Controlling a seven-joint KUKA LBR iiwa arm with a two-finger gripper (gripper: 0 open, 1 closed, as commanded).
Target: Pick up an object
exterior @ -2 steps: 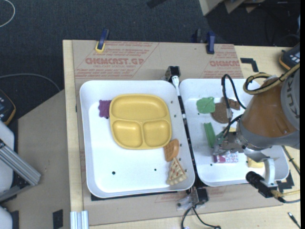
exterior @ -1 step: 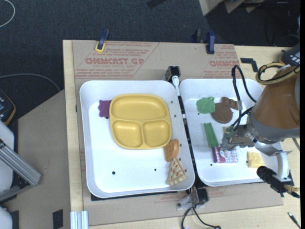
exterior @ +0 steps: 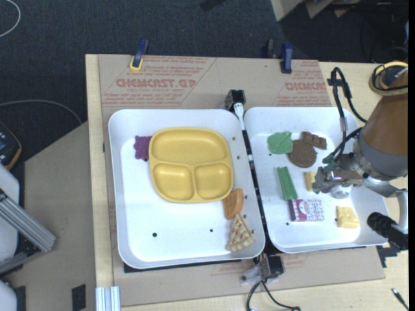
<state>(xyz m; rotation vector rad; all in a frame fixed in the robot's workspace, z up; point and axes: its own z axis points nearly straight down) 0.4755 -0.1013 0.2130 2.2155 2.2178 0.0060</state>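
In the left bin (exterior: 123,193) lie a purple piece (exterior: 141,147), a yellow divided tray (exterior: 191,163), a bun (exterior: 234,203) and a waffle wedge (exterior: 239,233). The right bin (exterior: 279,235) holds a green leaf (exterior: 280,142), green stick (exterior: 286,182), brown cookie (exterior: 302,154), pink packet (exterior: 306,209) and yellow block (exterior: 347,217). Nothing looks lifted yet. The claw (exterior: 331,181) hangs low beside the cookie; whether it grips anything, I cannot tell.

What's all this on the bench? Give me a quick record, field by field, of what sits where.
left bin: yellow divided tray, purple item at its left, croissant, waffle piece
right bin: green leaf, green stick, brown round piece, brown chunks, pink packet, yellow block
gripper: over the right bin, near its right side
held: cannot tell
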